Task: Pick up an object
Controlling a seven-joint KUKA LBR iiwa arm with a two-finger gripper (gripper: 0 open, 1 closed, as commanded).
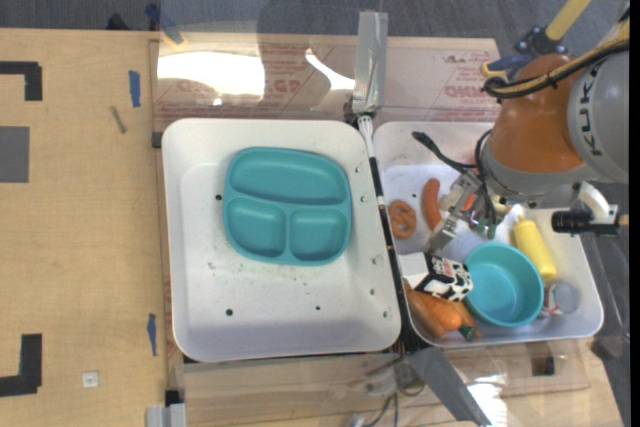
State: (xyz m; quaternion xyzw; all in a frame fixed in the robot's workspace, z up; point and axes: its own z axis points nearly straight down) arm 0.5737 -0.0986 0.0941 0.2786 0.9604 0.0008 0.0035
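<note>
While a teal divided plate [286, 205] lies in the left bin [190, 315], the gripper [462, 215] hangs low in the right bin [590, 315] amid a hot dog [430, 201], pretzel [402, 218], yellow bottle [535, 248], teal bowl [503, 287] and carrot [436, 312]. Whether its fingers are open or holding anything cannot be told.

The arm [585, 120] enters at about three o'clock. Its casing is smooth, rounded grey, with part of black KUKA lettering at the frame's edge. A broad, glossy orange band [535, 120] sits above the wrist. A black cable [520, 83] loops across the top of the band at roughly twelve o'clock. The gripper [462, 212] is bare metal and black parts, with thin silvery fingers [445, 233] at seven o'clock.
</note>
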